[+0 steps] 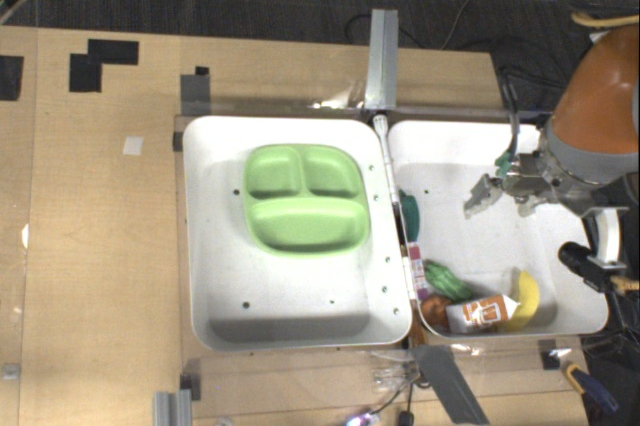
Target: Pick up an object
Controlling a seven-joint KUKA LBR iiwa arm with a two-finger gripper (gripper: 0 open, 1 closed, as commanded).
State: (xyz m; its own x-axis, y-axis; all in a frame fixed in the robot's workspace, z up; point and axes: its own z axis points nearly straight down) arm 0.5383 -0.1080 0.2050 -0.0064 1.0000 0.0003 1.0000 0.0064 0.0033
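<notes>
Approach step: gripper (500, 192) hovers over the bare middle of the right bin (450, 149), fingers spread, holding nothing. Banana (526, 297), carton (482, 313) and green item (447, 280) crowd the near edge. Next: go there, descend, close.

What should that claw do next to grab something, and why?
Probably swing toward the near corner of the right bin and descend. The gripper hovers over bare white floor, while the banana, the orange-and-white carton and the green item lie clustered along the bin's near edge.
</notes>
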